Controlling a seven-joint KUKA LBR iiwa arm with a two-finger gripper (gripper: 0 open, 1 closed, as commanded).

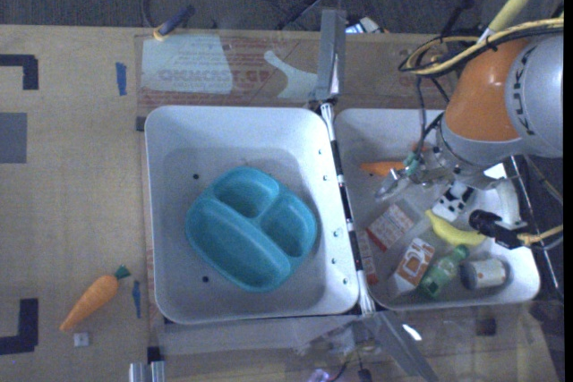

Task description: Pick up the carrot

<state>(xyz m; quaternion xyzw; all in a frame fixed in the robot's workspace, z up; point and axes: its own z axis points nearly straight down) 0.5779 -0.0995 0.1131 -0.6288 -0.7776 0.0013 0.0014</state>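
A grey robot arm (524, 94) with an orange band reaches in from the right, its wrist bent down over the right white bin (354, 125). Its gripper (400, 179) hangs low in the upper left part of that bin, fingers pointing toward the left. The fingers appear slightly parted with nothing between them.

A small orange carrot (382, 166) lies in the same bin, just beside the gripper's tip, its long axis running roughly left to right. Which end is the tip cannot be made out.

Lower in that bin sit a banana (452, 231), two small cartons (403, 246), a green bottle (440, 271) and a grey can (483, 273).

The left white bin (170, 148) holds a teal divided plate (252, 228). A second, toy carrot (89, 301) lies outside on the wooden bench (63, 192), leafy end pointing up and right.
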